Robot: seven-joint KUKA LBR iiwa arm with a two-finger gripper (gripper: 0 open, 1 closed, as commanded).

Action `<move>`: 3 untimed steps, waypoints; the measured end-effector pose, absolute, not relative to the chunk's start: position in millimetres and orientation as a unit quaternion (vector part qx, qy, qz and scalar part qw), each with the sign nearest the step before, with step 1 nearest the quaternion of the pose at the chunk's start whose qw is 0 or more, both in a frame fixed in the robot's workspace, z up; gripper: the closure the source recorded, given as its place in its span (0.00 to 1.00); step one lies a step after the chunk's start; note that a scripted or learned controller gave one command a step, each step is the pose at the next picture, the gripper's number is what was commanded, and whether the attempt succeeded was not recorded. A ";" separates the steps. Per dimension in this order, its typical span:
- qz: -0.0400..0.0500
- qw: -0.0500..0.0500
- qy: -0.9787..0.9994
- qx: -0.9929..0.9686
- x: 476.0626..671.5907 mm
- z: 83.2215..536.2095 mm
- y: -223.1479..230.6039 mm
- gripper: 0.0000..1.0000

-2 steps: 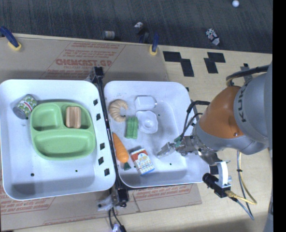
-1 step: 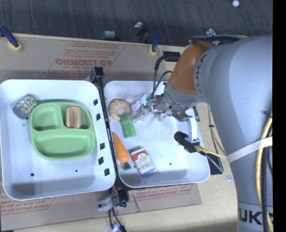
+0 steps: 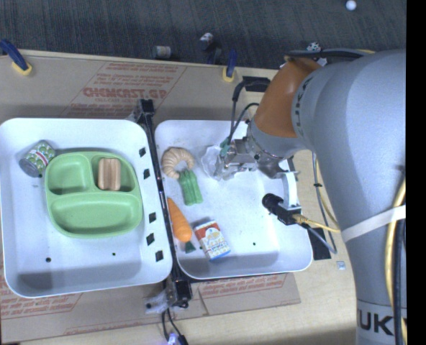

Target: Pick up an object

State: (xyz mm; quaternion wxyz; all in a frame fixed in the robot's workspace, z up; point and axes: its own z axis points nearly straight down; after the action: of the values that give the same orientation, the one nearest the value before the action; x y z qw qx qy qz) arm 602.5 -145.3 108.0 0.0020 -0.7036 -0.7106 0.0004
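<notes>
Two white bins side by side on the desk [image 3: 91, 85]; arm [image 3: 342, 121] reaches in over the right bin [image 3: 270, 259]. Pincer [image 3: 231, 158] low over that bin's upper middle; spread or pressed together, cannot tell; nothing seen pinched. Just left of it a pale crumpled thing [image 3: 214, 161], too blurred to name. Loose things in the right bin, all on its left side: croissant [image 3: 175, 159] near the top; green pod [image 3: 191, 187] just below it; carrot [image 3: 180, 223] along the left wall; small carton [image 3: 212, 239] beside the carrot's lower end. Left bin [image 3: 11, 264]: green tray [image 3: 91, 214] with a tan block [image 3: 109, 173] in its upper right compartment; can [image 3: 37, 157] touching the tray's upper left corner.
</notes>
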 end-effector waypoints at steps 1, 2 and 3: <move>0.000 -0.001 -0.709 -0.706 535.0 215.1 -173.8 1.00; 0.000 0.000 -0.709 -0.705 534.8 214.3 -173.4 0.00; 0.000 0.000 -0.708 -0.706 482.4 217.2 -211.8 0.00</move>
State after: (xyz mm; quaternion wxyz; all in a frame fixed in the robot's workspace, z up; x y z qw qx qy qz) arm 482.4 -211.8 217.2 0.0000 -0.7057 -0.7085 0.0003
